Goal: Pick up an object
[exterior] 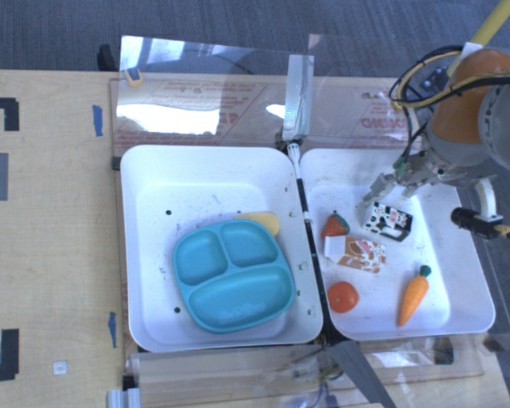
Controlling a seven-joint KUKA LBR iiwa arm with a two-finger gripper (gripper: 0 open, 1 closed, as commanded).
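Currently the card (388,221) lies near the right bin's (472,317) far edge, just below the gripper (389,189). Approach step; nothing is held, and finger spread cannot be told. Next: descend squarely onto it.

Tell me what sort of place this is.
Most likely a robotics lab's bin-picking test bench, not a kitchen: two shallow white bins sit side by side on a wooden bench, the arm's gripper reaches in, and the objects are toys, like a toy carrot.

Grey arm (493,126), orange band (black-and-yellow cables)
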